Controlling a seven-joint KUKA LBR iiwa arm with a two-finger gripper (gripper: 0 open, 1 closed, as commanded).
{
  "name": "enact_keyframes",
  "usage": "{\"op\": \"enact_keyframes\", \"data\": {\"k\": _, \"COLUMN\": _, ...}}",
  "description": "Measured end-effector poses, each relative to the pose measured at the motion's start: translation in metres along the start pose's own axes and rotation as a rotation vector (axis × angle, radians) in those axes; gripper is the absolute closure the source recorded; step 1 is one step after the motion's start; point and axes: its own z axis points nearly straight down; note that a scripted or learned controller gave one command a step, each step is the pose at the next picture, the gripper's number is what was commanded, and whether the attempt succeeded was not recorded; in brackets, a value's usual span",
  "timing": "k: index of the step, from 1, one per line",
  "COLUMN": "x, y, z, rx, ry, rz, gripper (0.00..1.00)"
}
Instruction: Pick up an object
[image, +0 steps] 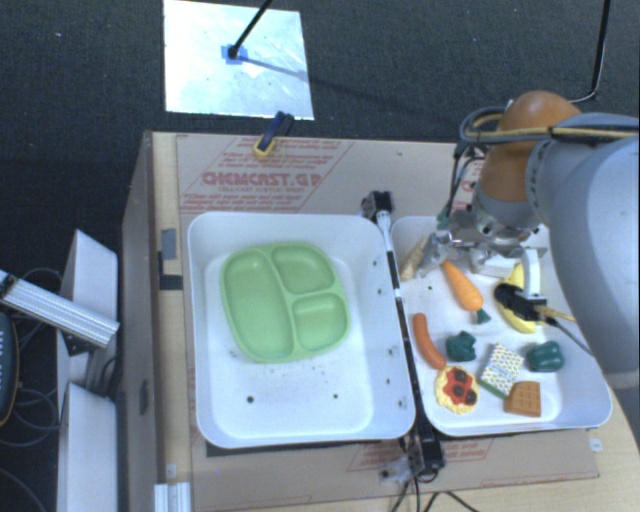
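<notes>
Two shallow white bins are seen side by side on the table (300, 165), which is covered with printed cardboard. The left bin (205, 400) carries a green divided tray (284, 301), set slightly toward its far left, with a few dark specks scattered on the bare floor nearer the viewer.

The right bin (585, 400) holds a cluster of toy food. An orange carrot (462, 285) is laid at a slant near the far middle, its green tip pointing near-right. A red-orange sausage (428, 340) is placed along the left wall. A dark green piece (460, 346) sits just right of the sausage. A round pizza piece (456, 389) is found at the near left corner. A pale patterned block (500, 368) and a brown waffle-like piece (523, 399) lie touching each other further right. A second dark green piece (544, 355) rests near the right wall. A yellow banana (517, 305) is partly covered by a black part of the tool.

The grey arm (590, 210), orange band at top, is reached in from the right. The pincer (440, 252) is lowered over the far left part of the right bin, just beside the carrot's thick end. Whether the pincer is open or closed cannot be told; nothing is seen gripped.
</notes>
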Motion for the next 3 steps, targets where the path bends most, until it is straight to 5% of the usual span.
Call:
{"op": "enact_keyframes", "data": {"k": 1, "x": 0.004, "y": 0.0, "z": -0.007, "rx": -0.01, "ry": 0.005, "rz": 0.0, "gripper": 1.0}}
{"op": "enact_keyframes", "data": {"k": 2, "x": 0.004, "y": 0.0, "z": -0.006, "rx": -0.01, "ry": 0.005, "rz": -0.001, "gripper": 0.0}}
{"op": "enact_keyframes", "data": {"k": 3, "x": 0.004, "y": 0.007, "z": 0.005, "rx": -0.043, "ry": 0.012, "rz": 0.002, "gripper": 0.0}}
